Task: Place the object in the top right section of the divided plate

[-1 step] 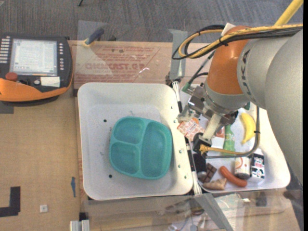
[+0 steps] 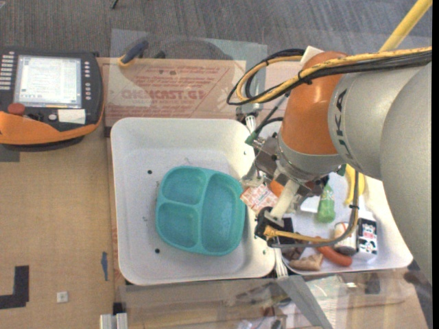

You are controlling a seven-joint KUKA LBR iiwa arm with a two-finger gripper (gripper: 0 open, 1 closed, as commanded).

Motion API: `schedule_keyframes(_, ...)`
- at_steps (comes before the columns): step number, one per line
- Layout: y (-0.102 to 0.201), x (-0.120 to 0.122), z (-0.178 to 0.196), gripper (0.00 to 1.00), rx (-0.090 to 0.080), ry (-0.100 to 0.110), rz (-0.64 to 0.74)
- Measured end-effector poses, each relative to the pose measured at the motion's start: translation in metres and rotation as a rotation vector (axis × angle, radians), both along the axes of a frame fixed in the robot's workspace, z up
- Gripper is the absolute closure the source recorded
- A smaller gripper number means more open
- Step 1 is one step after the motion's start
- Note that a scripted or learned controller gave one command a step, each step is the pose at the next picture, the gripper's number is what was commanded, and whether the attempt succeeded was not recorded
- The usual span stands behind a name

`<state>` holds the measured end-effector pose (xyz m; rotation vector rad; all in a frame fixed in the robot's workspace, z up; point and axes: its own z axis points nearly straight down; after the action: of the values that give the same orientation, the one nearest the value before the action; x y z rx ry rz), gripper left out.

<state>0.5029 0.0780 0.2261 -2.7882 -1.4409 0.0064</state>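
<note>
A robotics lab: an orange-and-grey teach pendant (image 2: pixel 48 94) lies on the brown desk (image 2: pixel 55 225), well left of the fingers, yellow and black cables (image 2: pixel 274 74) loop beside the industrial arm (image 2: pixel 357 115), and grey carpet (image 2: pixel 274 9) lies beyond.

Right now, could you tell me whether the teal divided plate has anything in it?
Empty: all three sections of the teal divided plate show bare teal, as it lies flat in the left bin.

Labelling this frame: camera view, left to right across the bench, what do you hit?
Teach pendant → teal divided plate in the left bin → red-and-white packet → green bottle → black-and-white carton.
</note>
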Motion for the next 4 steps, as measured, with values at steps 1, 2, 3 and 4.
schedule_keyframes(1, -0.035, -0.006, 0.076, 1.00, -0.001, -0.003, -0.047)
schedule_keyframes(2, 0.044, 0.002, 0.024, 1.00, -0.001, -0.001, -0.010)
schedule_keyframes(3, 0.038, -0.023, 0.037, 1.00, -0.001, 0.002, 0.015)
schedule_keyframes(4, 0.023, -0.023, 0.047, 1.00, -0.001, -0.004, 0.021)
